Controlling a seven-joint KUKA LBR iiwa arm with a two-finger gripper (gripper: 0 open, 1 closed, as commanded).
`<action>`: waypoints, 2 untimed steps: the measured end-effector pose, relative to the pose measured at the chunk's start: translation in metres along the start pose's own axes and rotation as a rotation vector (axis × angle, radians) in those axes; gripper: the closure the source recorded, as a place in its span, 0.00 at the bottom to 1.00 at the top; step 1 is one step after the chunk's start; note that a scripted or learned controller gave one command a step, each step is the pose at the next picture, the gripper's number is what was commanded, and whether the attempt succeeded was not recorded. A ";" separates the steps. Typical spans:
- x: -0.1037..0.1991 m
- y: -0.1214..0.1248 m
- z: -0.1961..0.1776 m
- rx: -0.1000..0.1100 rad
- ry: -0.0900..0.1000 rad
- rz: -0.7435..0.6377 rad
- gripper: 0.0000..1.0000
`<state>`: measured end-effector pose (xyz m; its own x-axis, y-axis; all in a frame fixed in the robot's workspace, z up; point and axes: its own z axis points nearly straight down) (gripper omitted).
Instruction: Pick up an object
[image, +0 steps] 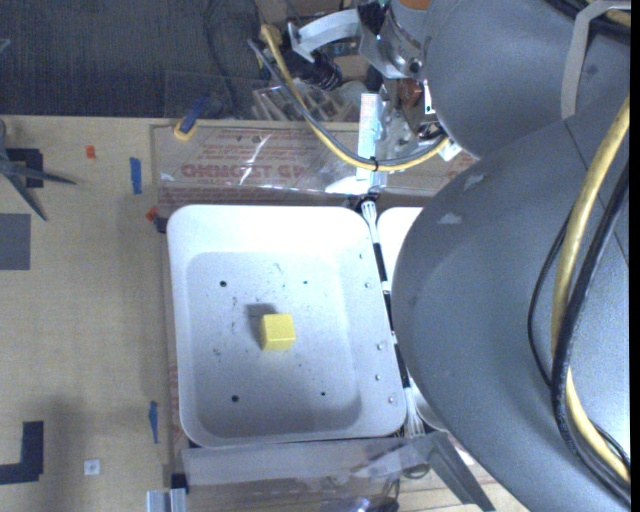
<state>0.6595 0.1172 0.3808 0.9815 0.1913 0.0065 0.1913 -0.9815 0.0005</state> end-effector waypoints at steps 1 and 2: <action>-0.024 -0.036 -0.029 0.000 -0.004 -0.112 1.00; -0.066 -0.010 -0.024 0.004 -0.012 -0.538 1.00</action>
<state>0.5931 0.1144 0.4041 0.7445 0.6676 -0.0047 0.6676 -0.7445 -0.0035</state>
